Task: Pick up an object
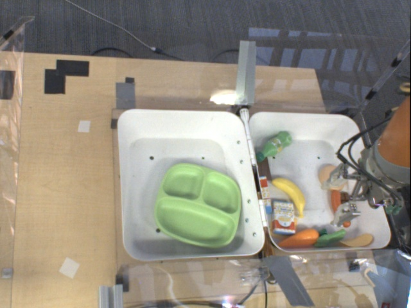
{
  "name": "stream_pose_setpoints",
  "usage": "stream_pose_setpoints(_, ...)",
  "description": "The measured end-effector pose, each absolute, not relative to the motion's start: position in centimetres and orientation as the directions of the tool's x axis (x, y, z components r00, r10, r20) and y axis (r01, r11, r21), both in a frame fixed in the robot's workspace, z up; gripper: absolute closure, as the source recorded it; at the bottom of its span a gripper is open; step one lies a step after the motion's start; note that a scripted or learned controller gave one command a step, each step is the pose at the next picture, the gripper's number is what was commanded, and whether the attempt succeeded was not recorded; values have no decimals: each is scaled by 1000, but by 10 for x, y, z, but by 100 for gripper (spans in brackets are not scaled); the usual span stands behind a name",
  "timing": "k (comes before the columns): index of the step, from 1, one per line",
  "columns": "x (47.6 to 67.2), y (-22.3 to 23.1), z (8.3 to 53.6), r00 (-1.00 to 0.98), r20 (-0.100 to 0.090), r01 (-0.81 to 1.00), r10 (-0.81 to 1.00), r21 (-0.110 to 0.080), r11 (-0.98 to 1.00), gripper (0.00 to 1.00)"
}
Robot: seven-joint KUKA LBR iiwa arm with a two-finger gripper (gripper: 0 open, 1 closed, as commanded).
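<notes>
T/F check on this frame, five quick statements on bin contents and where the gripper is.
1. The green divided plate lies in the left bin. True.
2. The banana lies in the left bin. False: it is in the right bin.
3. The gripper is over the right bin. True.
4. The green bottle sits by the right bin's near edge. False: it is at the far side.
5. The carrot lies near the right bin's near edge. True.

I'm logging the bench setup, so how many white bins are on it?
2. The left bin holds a green divided plate; the right bin holds the toy food, with the pincer over its right side.
</notes>
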State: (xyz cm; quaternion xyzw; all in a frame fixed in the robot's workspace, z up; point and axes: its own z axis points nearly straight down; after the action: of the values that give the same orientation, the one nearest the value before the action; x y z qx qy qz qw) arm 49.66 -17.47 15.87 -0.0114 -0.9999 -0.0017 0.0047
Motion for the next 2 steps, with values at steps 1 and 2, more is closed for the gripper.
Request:
stream_pose_setpoints(1, 517, -185, 89, -1000, -10, -10, -10, -1, 1000, 0)
stream_pose_setpoints(2, 522, -183, 100, -1000, -23, -17, -17, -4, 1000, 100)
